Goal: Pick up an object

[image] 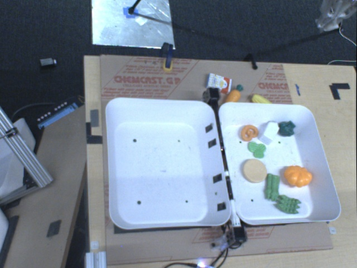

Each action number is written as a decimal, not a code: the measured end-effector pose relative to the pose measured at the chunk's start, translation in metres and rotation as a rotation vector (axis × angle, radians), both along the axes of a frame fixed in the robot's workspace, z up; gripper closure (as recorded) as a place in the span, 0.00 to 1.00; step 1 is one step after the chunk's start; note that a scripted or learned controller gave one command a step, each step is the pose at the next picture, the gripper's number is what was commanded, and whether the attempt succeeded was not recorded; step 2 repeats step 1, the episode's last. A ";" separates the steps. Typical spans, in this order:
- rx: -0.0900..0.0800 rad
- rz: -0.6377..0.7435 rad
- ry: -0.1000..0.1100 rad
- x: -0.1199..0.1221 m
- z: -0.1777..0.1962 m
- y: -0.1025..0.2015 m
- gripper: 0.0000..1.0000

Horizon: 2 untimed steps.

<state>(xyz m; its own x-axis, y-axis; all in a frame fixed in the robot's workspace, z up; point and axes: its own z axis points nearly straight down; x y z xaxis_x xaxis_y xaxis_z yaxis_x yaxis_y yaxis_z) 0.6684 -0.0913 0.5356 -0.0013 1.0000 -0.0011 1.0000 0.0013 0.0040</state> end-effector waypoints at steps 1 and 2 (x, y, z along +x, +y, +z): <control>0.001 0.001 0.004 -0.057 -0.001 0.103 1.00; 0.001 0.001 0.004 -0.057 -0.001 0.103 1.00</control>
